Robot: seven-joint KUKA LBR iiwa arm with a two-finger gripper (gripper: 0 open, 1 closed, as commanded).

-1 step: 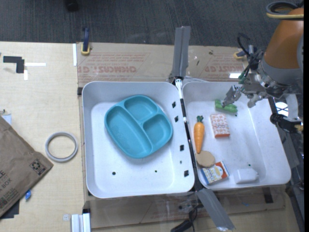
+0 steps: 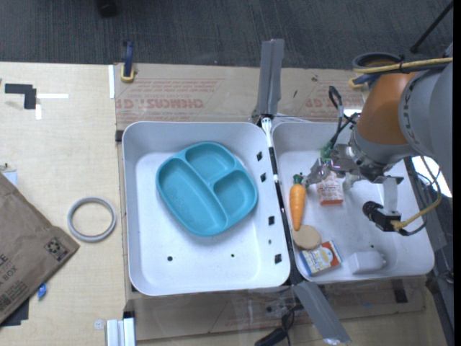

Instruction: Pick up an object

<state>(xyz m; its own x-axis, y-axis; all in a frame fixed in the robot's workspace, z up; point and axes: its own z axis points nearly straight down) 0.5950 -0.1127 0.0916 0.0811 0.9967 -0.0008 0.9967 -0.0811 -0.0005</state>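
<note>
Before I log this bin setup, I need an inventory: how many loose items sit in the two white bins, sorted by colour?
Blue: 1, the divided plate in the left bin
Orange: 1, the carrot in the right bin
Tan: 1, the round disc
Red and white: 1, the small packet under the claw
Multicoloured: 1, the small box
White: 1, the block
Total: 6
</note>
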